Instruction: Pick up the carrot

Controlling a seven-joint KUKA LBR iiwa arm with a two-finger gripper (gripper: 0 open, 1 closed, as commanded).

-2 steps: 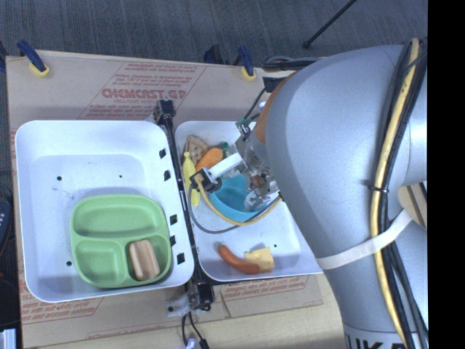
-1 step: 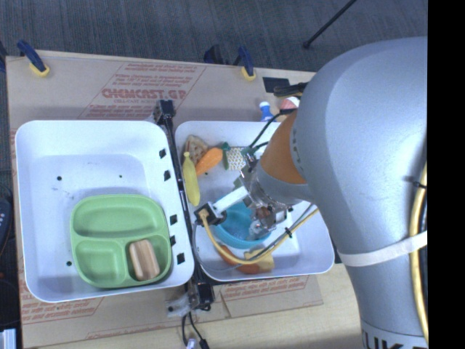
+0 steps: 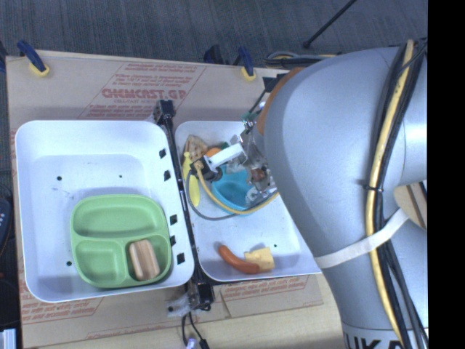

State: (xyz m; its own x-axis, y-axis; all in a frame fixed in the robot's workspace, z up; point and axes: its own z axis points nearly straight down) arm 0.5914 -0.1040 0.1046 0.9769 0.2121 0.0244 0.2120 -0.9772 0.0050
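**Figure.** Risks of the grasp, and pose of the arm.

The carrot is judged to be the small orange piece that is lying in the upper part of the right bin, left of centre in the frame. It is sitting just beside a tan item and near the rim of a blue bowl, and the robot's own hardware is partly covering it.

Three failures are looking likely:
- The crowding is leaving little free room around the carrot, so the gripper may be closing on the bowl's rim or on the tan item instead.
- A descent that is slightly off may be pushing the carrot under its neighbours or against the bin wall.
- An orange-red, sausage-like piece is lying at the lower edge of the same bin, touching a yellow wedge. Because its colour is similar, it may be drawing a wrong pick.

The arm is entering from the right of the frame and is bending down over the upper half of the right bin. The gripper is hanging low, just right of the carrot and over the bowl. Whether the gripper is spread or pressed together cannot be told, and nothing is visibly being held.
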